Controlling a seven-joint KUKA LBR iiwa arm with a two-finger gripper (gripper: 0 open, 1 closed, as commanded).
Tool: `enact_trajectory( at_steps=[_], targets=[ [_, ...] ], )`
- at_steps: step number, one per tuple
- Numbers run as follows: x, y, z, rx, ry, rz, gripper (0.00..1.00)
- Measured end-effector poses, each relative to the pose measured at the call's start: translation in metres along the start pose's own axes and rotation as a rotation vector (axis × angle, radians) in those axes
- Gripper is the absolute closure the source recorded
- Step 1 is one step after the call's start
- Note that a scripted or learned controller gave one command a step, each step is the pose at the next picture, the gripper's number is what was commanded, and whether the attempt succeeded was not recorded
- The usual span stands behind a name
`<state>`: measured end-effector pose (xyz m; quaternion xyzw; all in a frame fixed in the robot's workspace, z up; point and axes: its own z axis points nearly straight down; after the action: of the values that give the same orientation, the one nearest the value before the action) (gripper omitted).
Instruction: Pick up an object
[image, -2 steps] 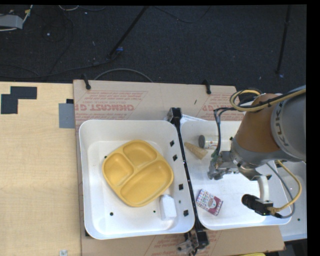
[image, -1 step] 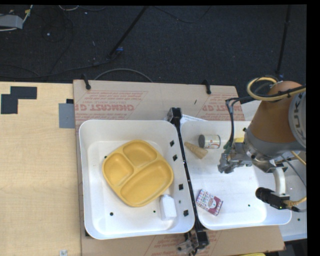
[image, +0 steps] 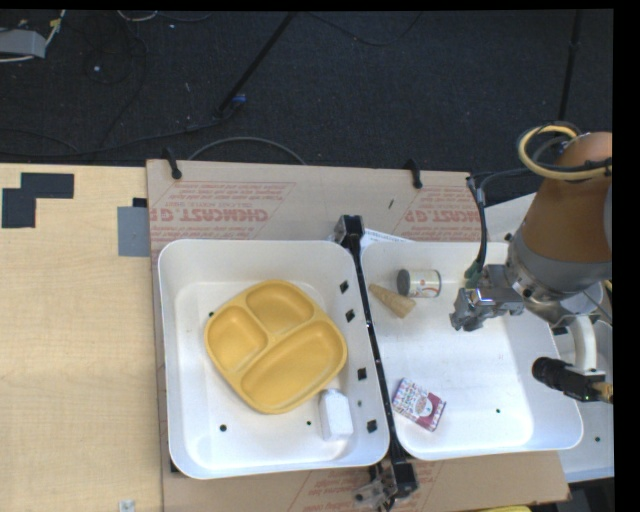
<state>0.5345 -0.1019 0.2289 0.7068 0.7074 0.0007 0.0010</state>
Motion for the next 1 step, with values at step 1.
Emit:
enact_trajectory(
  at_steps=[1],
  targets=[
    [0.0558, -0.0007, 0.0094, 0.006, 0.003, -0.004, 1.0]
  ],
)
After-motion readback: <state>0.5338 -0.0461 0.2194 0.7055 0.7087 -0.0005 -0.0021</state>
